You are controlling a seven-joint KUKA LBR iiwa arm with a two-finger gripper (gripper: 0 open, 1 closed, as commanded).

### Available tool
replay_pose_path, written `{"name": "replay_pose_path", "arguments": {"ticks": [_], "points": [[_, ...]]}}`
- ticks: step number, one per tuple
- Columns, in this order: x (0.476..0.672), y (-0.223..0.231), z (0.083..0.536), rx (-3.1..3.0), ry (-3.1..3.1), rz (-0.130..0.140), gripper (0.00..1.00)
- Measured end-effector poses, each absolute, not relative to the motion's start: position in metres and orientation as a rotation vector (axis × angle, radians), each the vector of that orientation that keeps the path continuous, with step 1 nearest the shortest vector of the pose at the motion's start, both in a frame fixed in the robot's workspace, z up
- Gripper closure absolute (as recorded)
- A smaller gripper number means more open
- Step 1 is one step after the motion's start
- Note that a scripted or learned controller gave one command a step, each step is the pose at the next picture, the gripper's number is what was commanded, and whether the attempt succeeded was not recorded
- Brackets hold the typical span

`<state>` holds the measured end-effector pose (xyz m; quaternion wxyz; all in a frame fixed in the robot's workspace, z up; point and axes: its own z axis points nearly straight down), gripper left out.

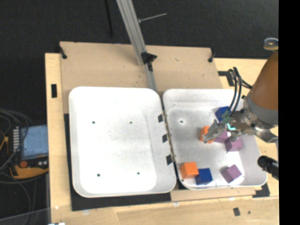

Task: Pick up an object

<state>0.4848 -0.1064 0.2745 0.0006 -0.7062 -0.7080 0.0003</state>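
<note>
The gripper (212, 134) is down inside the right bin (187, 111), near the middle of it. Its fingers are close together around a small orange block (204, 133), and the block looks pinched at their tips, though it is small and a bit hard to see.

Other blocks sit very near. A purple block (233, 144) lies just beside the gripper, on the side toward the bin's right edge. A blue block (222, 112) sits behind the gripper, partly hidden by the arm (262, 102) and its black cables (236, 86).

Along the front edge of the right bin are three more blocks. An orange cube (189, 169) is near the front left corner. A blue cube (204, 176) touches it on its right. A purple cube (231, 173) sits a little apart, toward the front right corner. These three are well away from the gripper.

The left bin (117, 139) sits next to the right bin, and small black clips (165, 137) join them. A metal pole (133, 29) leans over the back edge of the bench (187, 60). A blue box with wires (30, 144) lies off the bench's left edge.
</note>
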Motion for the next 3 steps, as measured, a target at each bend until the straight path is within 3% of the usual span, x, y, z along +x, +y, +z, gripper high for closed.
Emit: {"name": "replay_pose_path", "arguments": {"ticks": [1,3], "points": [[0.485,-0.107,0.276,-2.225,-2.222,-0.003,0.00],[0.484,-0.095,0.171,-2.220,-2.218,0.006,0.00]]}}
